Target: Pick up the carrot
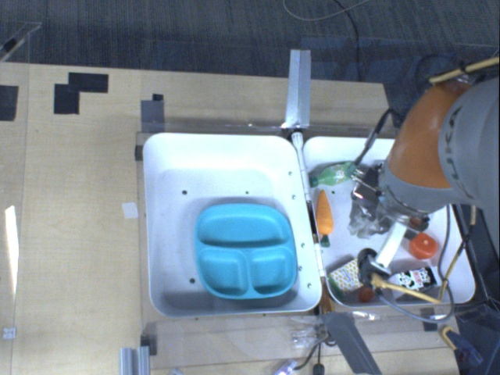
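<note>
Wooden bench (pixel 70 233), two white bins. Pincer (pixel 367 219) over right bin (pixel 461 280), finger state unclear. Carrot (pixel 323 213) just left of pincer. Blue tray (pixel 246 248) farther left.

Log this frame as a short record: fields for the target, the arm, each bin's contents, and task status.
target: carrot, lying along the left wall of the right bin
arm: gripper low over the right bin, to the carrot's right
left bin: blue divided tray
right bin: carrot, green item, orange-red round item, small packages near the front
status: carrot not lifted, not between the fingers
</note>
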Robot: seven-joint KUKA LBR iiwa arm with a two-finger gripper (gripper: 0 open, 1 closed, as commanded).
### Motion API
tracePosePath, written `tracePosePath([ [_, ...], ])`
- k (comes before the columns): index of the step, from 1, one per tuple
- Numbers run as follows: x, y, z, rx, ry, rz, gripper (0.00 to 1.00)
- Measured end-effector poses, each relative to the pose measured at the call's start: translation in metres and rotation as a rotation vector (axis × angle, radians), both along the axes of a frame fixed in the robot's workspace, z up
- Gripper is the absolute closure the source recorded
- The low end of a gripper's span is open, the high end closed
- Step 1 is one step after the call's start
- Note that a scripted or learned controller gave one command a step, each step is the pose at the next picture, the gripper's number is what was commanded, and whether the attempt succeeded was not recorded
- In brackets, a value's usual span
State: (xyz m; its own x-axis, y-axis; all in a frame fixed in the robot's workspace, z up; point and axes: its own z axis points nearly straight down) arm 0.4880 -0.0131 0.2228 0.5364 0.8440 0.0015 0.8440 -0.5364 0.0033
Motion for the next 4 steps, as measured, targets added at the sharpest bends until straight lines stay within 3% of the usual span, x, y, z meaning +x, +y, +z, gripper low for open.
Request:
tracePosePath([
  [1, 0.020, 0.056, -0.039, 0.001, 0.004, -0.257, 1.00],
  [2, 0.016, 0.063, -0.008, 0.002, 0.001, -0.310, 1.00],
  [3, 0.082, 0.042, 0.112, 0.002, -0.002, -0.194, 1.00],
  [4, -0.001, -0.005, 0.079, 0.001, 0.002, -0.185, 1.00],
])
